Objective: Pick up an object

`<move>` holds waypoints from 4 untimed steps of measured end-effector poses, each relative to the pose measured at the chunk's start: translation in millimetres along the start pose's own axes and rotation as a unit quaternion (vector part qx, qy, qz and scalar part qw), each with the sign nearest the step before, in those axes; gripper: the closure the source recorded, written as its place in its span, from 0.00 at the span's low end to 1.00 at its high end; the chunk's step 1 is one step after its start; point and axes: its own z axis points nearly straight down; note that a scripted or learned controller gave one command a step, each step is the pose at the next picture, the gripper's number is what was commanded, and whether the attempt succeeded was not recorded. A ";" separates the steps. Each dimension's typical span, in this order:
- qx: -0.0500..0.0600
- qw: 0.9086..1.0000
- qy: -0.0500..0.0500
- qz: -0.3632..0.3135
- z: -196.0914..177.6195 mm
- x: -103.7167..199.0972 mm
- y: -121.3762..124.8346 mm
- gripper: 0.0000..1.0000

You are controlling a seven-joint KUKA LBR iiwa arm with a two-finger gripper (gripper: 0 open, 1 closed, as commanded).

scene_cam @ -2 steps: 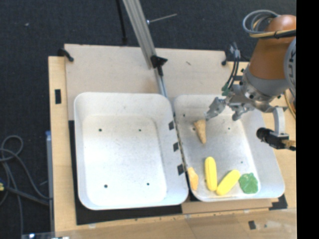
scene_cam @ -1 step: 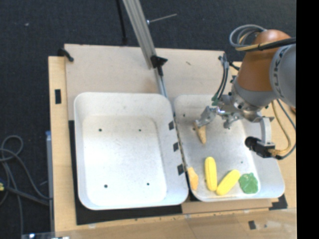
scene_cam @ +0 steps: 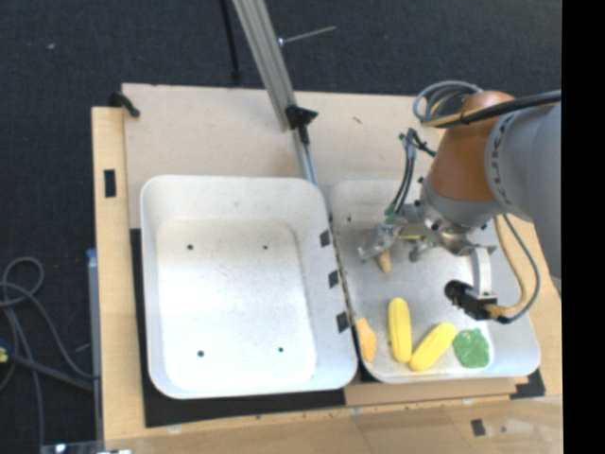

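Toys in the right bin, claw above them

Low in the right bin lie a green toy, two yellow corn cobs and an orange piece at the left wall. Higher up, mid-frame right, the claw hangs over a small tan piece; its opening cannot be judged. The left bin sits beside on the desk.
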 end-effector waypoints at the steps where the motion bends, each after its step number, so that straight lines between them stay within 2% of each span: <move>1: -0.005 1.000 0.001 0.004 -14.9 0.0 2.5 1.00; 2: -0.005 1.000 0.001 -0.003 -61.5 1.0 10.7 1.00; 3: -0.005 1.000 0.001 -0.003 -87.6 -0.1 11.7 1.00; 4: -0.004 1.000 0.001 -0.005 -83.5 43.5 29.9 1.00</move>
